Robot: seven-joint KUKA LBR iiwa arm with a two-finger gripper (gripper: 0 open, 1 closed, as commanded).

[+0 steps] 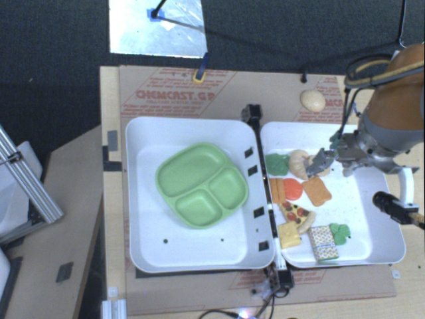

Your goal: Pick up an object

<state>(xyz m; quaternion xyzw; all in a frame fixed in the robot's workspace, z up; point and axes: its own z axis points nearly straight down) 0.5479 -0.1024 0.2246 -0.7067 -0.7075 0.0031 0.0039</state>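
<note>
- The things to pick from are toy foods lying loose in the right bin (382, 241), crowded against its left wall beside the divider.
- Nearest the gripper (321, 161) is a cream, bread-like piece (300, 163) at the top of the cluster; the gripper tip sits just beside it, at its right edge.
- Touching that piece on its left is a green leafy toy (277, 164).
- Below lie an orange strip (291, 190) and an orange slab (317, 191), side by side.
- Further down are a pizza slice (299, 214), a yellow wedge (288, 234), a patterned block (323, 242) and a small green piece (340, 232).
- The gripper's fingers look slightly parted and nothing is visibly between them, so it appears released; the view is small, so this is a judgement.
- The arm (398, 108) leans in from the right, low over the bin, probably lining up on the cream piece.
- Open room: the right half of this bin is bare white floor, giving space to approach from that side; the pile's left side is hemmed in by the bin wall.
- The left bin (143, 244) holds a green divided tray (202, 185).
- A pale egg-shaped object (313, 100) rests on the worktop (166, 92) behind the right bin.
</note>
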